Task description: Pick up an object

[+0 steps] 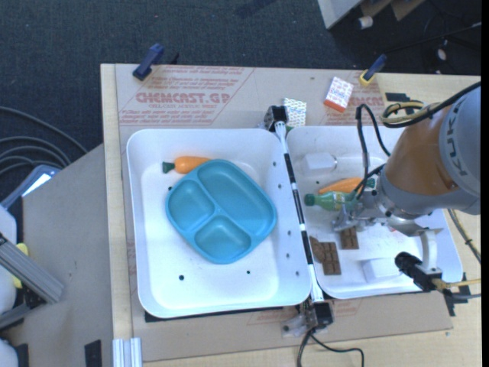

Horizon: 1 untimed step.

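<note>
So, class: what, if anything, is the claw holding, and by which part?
Cannot be told: the claw sits low in the right bin among small items, its grip unclear.

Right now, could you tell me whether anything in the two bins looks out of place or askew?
Mildly: the blue divided plate lies turned at an angle in the left bin, with a carrot touching its upper edge. Nothing looks spilled or damaged.
</note>
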Tool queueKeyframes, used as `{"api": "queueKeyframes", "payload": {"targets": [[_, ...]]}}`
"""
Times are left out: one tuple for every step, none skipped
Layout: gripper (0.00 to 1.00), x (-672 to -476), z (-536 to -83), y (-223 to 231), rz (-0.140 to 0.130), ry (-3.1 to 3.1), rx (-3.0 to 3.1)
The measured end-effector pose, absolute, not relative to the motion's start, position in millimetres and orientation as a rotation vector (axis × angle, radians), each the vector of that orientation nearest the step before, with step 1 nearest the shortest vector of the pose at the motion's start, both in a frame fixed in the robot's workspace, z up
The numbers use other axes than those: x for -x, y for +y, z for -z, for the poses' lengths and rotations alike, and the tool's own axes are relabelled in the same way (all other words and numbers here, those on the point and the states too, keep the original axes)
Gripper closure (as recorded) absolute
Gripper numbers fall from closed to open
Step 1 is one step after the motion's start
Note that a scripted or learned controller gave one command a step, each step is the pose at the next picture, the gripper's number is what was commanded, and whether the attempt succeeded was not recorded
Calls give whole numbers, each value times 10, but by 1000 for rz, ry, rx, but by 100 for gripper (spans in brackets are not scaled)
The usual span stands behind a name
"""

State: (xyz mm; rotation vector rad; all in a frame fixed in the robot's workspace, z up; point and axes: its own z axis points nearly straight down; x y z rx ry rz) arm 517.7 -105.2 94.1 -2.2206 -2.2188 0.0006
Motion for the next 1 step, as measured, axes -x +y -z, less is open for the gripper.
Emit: {"api": "queueKeyframes", "payload": {"targets": [[100,-5362,-1848,-489,1,-2222,2220]]}}
